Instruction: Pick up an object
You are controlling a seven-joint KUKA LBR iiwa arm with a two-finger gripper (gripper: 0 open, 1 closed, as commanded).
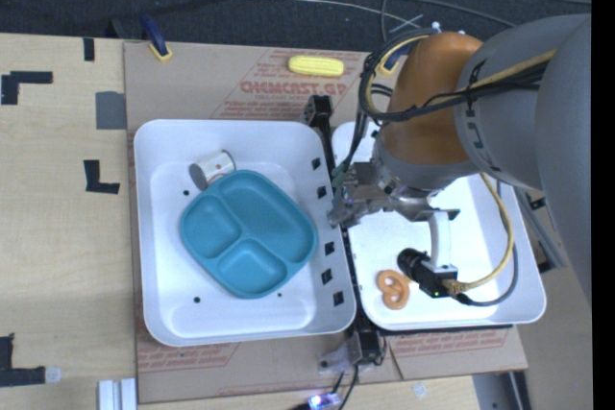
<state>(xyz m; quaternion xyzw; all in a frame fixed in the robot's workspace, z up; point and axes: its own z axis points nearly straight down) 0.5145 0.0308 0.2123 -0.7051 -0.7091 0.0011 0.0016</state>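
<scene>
Leftmost bin (154, 235): blue divided plate (248, 230) lying flat, small cup (213, 168) tipped just beside it. Over the divider the arm (452, 110) hides its gripper (348, 205); state cannot be told. Right bin (524, 302): pretzel (392, 288) lies free, likely pick.

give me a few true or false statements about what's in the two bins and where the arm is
1. A blue divided plate lies in the left bin. True.
2. A pretzel lies in the right bin. True.
3. The yellow object lies inside the left bin. False: it rests on the cardboard beyond the bins.
4. The small grey cup sits in the right bin. False: it lies in the left bin, beside the blue plate.
5. The arm hangs over the right bin. True.
</scene>
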